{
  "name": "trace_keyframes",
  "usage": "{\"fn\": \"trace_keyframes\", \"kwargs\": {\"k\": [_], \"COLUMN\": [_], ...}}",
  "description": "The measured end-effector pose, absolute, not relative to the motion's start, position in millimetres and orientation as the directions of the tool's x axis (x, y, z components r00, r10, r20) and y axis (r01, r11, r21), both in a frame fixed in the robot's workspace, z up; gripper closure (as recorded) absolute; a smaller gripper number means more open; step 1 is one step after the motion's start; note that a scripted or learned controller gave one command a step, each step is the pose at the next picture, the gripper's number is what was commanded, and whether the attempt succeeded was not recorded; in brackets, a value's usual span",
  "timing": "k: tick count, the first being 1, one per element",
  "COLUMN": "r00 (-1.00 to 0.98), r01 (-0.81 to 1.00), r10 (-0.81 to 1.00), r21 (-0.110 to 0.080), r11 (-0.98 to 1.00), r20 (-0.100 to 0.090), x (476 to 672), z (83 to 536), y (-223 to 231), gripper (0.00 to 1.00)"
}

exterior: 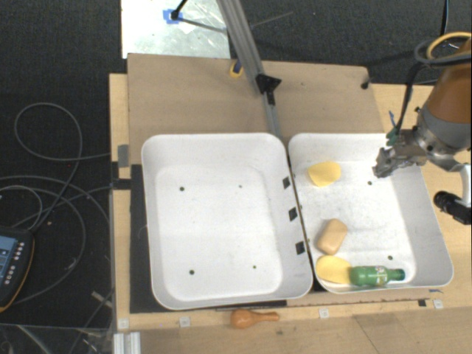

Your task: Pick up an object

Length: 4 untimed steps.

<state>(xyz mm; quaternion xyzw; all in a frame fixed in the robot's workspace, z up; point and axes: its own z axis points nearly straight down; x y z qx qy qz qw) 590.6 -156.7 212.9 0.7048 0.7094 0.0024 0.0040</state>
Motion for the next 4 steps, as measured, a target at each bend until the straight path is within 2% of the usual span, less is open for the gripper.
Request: {"fn": "trace_keyframes", "kwargs": {"k": [1,2,3,4], "r00": [-0.006,-0.011,-0.012,-0.011], "r01": [1.000,1.000,1.000,1.000], "r10": [1.000,1.000,1.000,1.000], "r21": [0.006,0.000,0.002,0.000], "r11": [0.006,0.011,0.012,0.011], "r20": [-0.002,0.002,0.003,0.003], "x": [592.1,588.9,589.6,584.7], "z": [251.0,239.9,246.3,233.0], "y": [-157.0,-97.5,-36.4,19.7], "gripper": [1.00,1.00,1.00,1.00]}}
